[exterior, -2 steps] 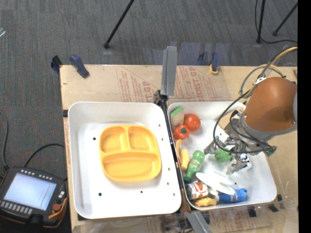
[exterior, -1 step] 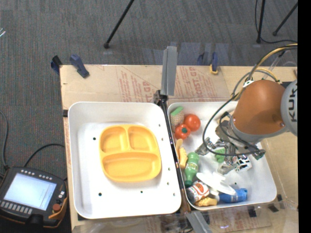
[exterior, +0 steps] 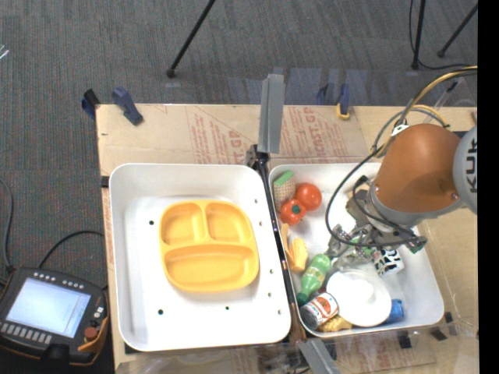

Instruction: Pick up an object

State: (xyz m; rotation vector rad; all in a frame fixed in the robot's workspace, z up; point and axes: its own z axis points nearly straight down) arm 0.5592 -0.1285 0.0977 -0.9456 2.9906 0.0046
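The jaws hung low in the right bin, over its middle, and whether they were spread or pressed together could not be told, for the metal parts there blurred into the clutter beneath. No single object was seen pinched between them. Just below the jaws lay a white plate, face up, and just beside them toward the bin's right wall stood a small black-and-white patterned cup. To the jaws' left and a little lower lay a green bottle, tilted, with a yellow banana-like piece just above it against the bin's left wall. Farther up from the jaws, near the bin's upper left corner, sat two red tomatoes touching each other, with a green-and-tan ribbed item just behind them. Below the plate's left edge lay a red-and-white can on its side, with a small yellow scrap beside it at the bin's lower wall, and a blue object peeked out from the plate's right edge. Above the jaws rose the arm's orange band, reaching in from the right. Well apart to the jaws' left, the left bin held a yellow divided tray lying flat. Both bins rested on the cardboard-covered tabletop, and a teach pendant sat on the floor at the lower left.
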